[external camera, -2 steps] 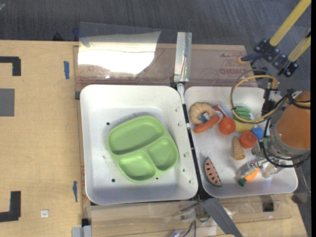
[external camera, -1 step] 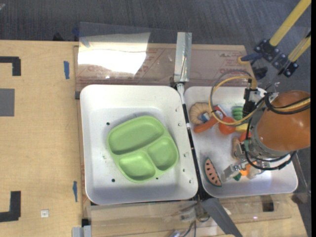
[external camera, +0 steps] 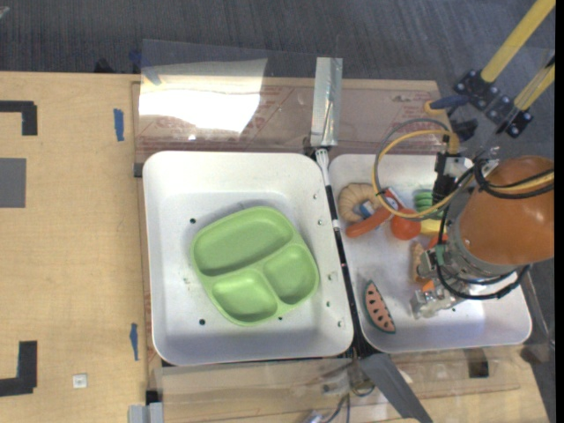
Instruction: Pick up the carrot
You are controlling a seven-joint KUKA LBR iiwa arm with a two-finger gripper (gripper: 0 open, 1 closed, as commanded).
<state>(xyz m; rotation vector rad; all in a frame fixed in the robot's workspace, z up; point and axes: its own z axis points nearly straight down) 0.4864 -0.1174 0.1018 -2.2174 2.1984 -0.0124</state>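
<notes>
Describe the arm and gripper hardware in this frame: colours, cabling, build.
The arm shows a broad glossy orange band over a grey body. A yellow cable loops from the wrist, with black cables alongside. The gripper below is small, metallic silver-grey, with orange-brown fittings just above it.

1. The scene is being lit brightly and evenly from above; colours are being rendered clearly.
2. Strong glare is being thrown off the clear sheet (external camera: 204,104) lying well beyond the gripper (external camera: 429,302), toward the far left of it, where the surface is being washed out to white.
3. A soft grey shadow is being cast on the floor of the right bin (external camera: 493,324) just beside and below the fingers.
4. The white left bin (external camera: 167,236) is being slightly overexposed, with surface detail being lost.
5. Mild softness is being shown throughout; the small parts at the fingers are being blurred and cannot be resolved.
</notes>
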